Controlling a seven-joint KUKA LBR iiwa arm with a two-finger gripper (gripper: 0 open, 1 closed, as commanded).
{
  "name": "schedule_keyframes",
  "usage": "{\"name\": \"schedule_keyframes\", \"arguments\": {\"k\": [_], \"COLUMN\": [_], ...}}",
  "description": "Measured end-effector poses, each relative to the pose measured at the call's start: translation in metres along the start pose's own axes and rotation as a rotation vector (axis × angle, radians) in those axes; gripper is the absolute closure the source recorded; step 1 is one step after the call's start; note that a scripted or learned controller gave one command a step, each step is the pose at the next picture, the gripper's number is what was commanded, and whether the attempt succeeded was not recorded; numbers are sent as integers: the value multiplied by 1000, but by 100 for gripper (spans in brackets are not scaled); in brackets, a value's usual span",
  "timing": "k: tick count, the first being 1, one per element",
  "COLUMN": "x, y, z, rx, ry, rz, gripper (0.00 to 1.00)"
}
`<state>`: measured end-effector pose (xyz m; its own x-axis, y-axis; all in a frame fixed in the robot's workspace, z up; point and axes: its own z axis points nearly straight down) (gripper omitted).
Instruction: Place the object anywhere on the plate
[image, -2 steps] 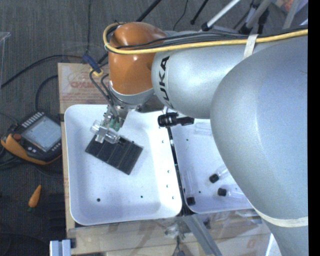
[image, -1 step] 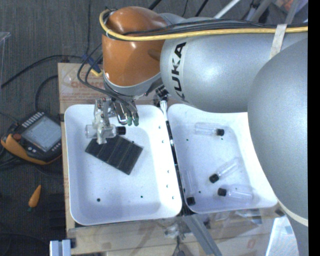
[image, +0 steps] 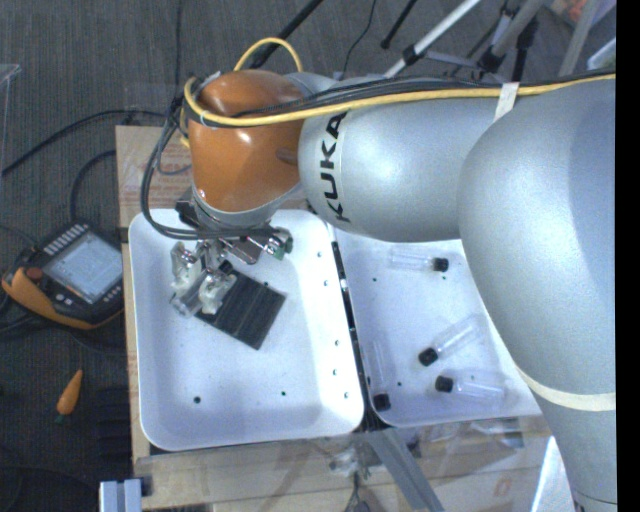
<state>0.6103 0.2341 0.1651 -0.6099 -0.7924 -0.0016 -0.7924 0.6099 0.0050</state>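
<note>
- Plate (image: 245, 312): a dark, ribbed rectangular slab, lying tilted in the upper middle of the left bin (image: 240, 400).
- No writing can be read on the plate.
- Gripper (image: 200, 285) hangs over the plate's upper left corner, its pale metal fingers (image: 185, 295) just at or touching that edge; whether they are spread or closed cannot be told, and nothing can be made out between them.
- Arm (image: 420, 170) reaches in from the right, grey, with "KUKA" in black letters along its side beside the orange band (image: 240, 140).
- A yellow cable (image: 400, 95) runs along the top of the arm and loops over the orange band.
- Right bin (image: 400, 330) sits just beside the left one and holds several clear vials with black caps (image: 450, 345), lying on their sides, well apart from the plate.
- A handheld pendant (image: 75, 275) with a lit screen and orange rim lies on the floor to the left of the bench; its screen text is too small to read.
</note>
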Motion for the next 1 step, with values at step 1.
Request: {"name": "schedule_keyframes", "arguments": {"k": [1], "x": [61], "y": [11], "z": [-50], "rx": [0], "ry": [0], "rz": [-339], "gripper": [100]}}
